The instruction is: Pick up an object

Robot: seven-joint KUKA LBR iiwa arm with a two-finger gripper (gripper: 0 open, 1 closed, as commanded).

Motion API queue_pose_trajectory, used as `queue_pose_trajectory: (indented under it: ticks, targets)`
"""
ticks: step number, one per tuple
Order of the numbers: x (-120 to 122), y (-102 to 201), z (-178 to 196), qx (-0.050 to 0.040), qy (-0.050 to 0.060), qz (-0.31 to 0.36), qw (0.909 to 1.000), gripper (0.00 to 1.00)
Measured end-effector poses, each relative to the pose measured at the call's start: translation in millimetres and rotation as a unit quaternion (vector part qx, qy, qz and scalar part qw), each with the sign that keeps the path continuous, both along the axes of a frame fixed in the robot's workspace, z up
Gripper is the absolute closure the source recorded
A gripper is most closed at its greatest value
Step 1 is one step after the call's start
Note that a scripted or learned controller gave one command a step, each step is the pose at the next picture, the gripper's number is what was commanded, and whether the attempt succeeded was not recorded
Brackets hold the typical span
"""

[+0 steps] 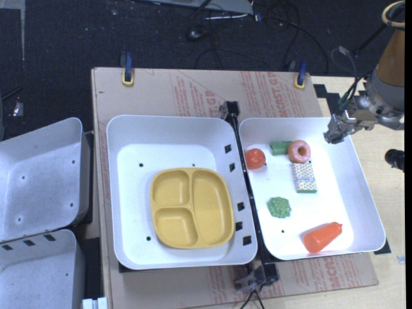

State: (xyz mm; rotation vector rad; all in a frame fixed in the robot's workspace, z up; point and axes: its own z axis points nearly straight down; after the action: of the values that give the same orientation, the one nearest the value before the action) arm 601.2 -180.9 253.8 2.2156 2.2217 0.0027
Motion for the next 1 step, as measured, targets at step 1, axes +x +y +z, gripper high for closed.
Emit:
queue_pose_trajectory:
  ticks: [1]
  targets:
    - [-24.6,57.8,-5.6,0.0017,0.003,0.002,1.0000,1.00]
